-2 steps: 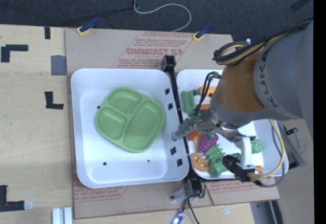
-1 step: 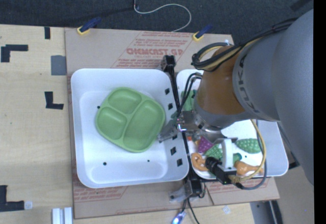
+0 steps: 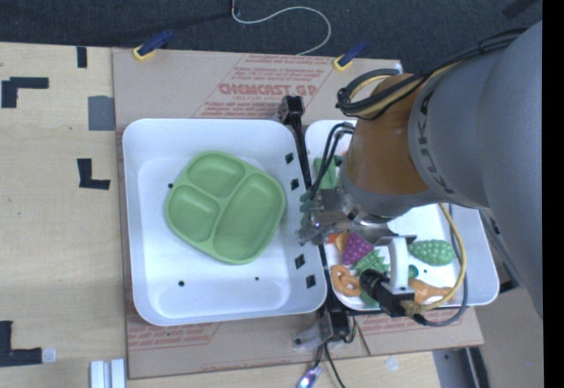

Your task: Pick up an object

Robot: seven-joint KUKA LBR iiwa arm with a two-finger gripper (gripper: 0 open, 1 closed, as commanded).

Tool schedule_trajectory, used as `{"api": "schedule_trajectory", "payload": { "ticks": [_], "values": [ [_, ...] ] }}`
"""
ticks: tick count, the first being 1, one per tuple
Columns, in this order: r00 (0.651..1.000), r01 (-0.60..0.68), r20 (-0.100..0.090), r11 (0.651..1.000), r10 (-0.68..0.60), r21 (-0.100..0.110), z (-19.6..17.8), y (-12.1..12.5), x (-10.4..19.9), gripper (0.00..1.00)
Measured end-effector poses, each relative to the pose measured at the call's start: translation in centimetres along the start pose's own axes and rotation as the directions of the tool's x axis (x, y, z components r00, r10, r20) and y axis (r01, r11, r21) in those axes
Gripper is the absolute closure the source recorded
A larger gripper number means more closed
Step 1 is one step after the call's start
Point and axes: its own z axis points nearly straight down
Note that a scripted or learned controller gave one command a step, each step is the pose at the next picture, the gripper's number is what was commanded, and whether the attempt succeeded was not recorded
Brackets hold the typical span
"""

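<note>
The gripper (image 3: 345, 236) hangs low over the left part of the right bin (image 3: 471, 285), its wrist and the orange band (image 3: 381, 148) covering most of it; whether it is apart or together cannot be told. Just below and right of it lies a purple toy grape bunch (image 3: 355, 248), seemingly touching or nearly so, its long axis running from upper right to lower left. Farther right of the gripper rests a green leafy toy (image 3: 432, 250), lying roughly crosswise. Below the gripper sit orange toy pieces (image 3: 345, 280), partly hidden by black parts. To its left, in the left bin (image 3: 145, 201), lies a green divided plate (image 3: 226, 206).
</note>
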Motion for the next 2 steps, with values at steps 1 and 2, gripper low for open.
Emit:
{"api": "schedule_trajectory", "payload": {
  "ticks": [1,2],
  "values": [
    [1.0,0.008,-0.004,1.0,-0.008,-0.014,-9.5,0.2,7.0,1.0],
    [1.0,-0.004,-0.002,1.0,0.004,-0.023,-26.2,0.1,1.5,1.0]
  ]
}}
